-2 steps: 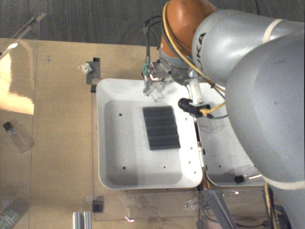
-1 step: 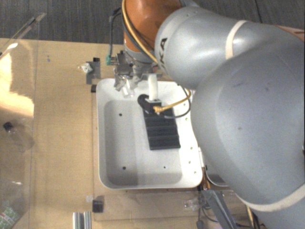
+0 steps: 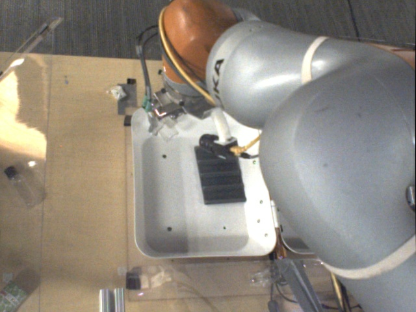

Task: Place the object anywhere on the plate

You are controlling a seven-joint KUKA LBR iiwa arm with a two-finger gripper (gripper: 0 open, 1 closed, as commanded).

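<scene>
A light wooden bench (image 3: pixel 71 174) is seen from above, with grey ribbed flooring (image 3: pixel 97 12) beyond its far edge. Nearest the camera, the grey arm (image 3: pixel 338 161) covers much of the right side. Past it, a shallow white bin (image 3: pixel 153 233) rests on the bench, and a dark ribbed plate (image 3: pixel 220 174) lies flat on the bin's floor, right of centre. Farther on, the gripper (image 3: pixel 159 119) is seen over the bin's far-left corner, under the orange band (image 3: pixel 188 28). Whether its fingers are apart or together cannot be told. The object to be placed cannot be made out.
</scene>
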